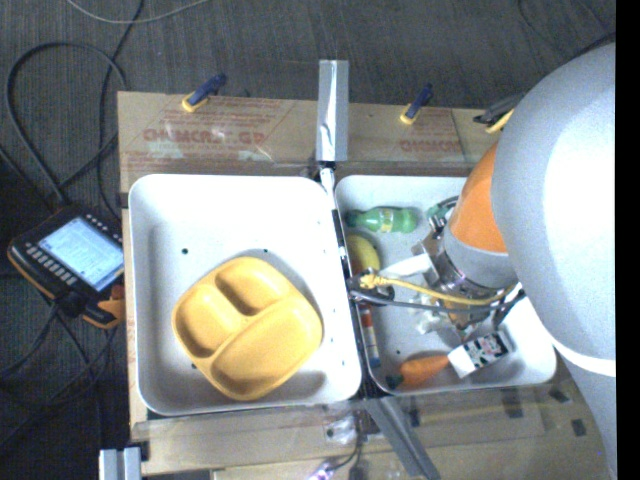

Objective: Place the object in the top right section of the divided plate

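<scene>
Looking down from the fixed camera, the arm [560, 208] reached in from the right and hung over the right bin [540, 368], its end effector [440, 298] low among the clutter there; whether it was wide or narrow could not be told, nor whether it gripped anything. Around it lay a green bottle [385, 219], a yellow banana-like piece [364, 254] and an orange carrot-like piece [425, 370] near the bin's front wall. Which of these was the object to move could not be told. The divided plate [248, 325], yellow and three-sectioned, sat in the left bin [160, 218], well apart to the end effector's left across the shared bin walls. By my judgement, the coming carry had to run leftward to the plate's upper right section [262, 286], the one nearest the arm.
</scene>
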